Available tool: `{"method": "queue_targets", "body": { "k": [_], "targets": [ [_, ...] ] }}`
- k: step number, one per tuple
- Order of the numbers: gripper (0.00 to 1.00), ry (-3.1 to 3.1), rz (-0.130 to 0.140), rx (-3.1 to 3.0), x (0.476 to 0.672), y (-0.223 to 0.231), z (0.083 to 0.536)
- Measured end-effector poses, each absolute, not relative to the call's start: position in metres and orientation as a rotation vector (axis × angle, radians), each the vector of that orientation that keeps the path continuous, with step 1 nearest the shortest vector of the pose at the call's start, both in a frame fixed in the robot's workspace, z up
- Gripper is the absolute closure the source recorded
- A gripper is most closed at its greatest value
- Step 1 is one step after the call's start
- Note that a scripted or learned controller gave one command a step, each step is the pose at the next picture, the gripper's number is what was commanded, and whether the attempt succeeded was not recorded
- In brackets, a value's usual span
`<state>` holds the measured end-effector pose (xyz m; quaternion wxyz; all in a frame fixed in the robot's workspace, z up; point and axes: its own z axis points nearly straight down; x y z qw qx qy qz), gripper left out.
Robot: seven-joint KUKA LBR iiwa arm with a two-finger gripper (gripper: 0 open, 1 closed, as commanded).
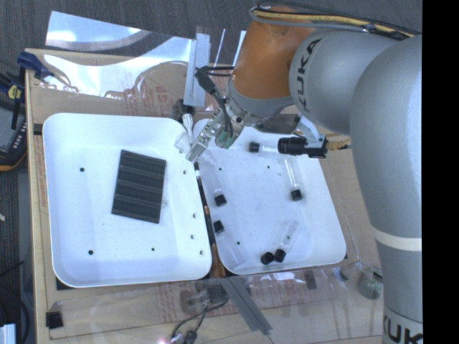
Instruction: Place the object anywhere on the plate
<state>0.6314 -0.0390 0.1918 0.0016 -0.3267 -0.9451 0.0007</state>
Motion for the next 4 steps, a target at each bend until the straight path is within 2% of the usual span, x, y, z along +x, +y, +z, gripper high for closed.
{"method": "queue_targets", "body": {
  "k": [1,2,3,4],
  "targets": [
    [1.00,-3.005,0.001,-0.920,0.647,0.029,0.192],
    [0.00,-3.004,0.001,-0.922,0.647,0.029,0.192],
    [0.00,-3.056,-0.001,-0.743,0.647,0.098,0.195],
    [0.00,-2.927,0.003,-1.136,0.628,0.170,0.182]
  ]
}}
